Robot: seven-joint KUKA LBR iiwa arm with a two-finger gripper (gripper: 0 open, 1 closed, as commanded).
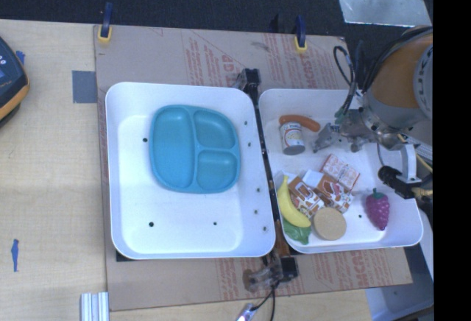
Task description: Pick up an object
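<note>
My gripper (pixel 339 140) hangs over the upper middle of the right bin (pixel 397 238), its fingers spread open with nothing between them. Just left of it stand a small can (pixel 293 138) and an orange sausage (pixel 299 122). Below it lie a pink-and-white snack packet (pixel 340 171) and a brown packet (pixel 312 194). Further down are a banana (pixel 288 205), a round tan disc (pixel 330 224) and a purple fruit (pixel 377 209). A green piece (pixel 295 233) peeks out beneath the banana.
The left bin (pixel 132 231) holds a blue divided plate (pixel 195 149). The grey arm with its orange band (pixel 401 84) and cables covers the right bin's upper right corner. Clamps (pixel 252 79) sit between the bins.
</note>
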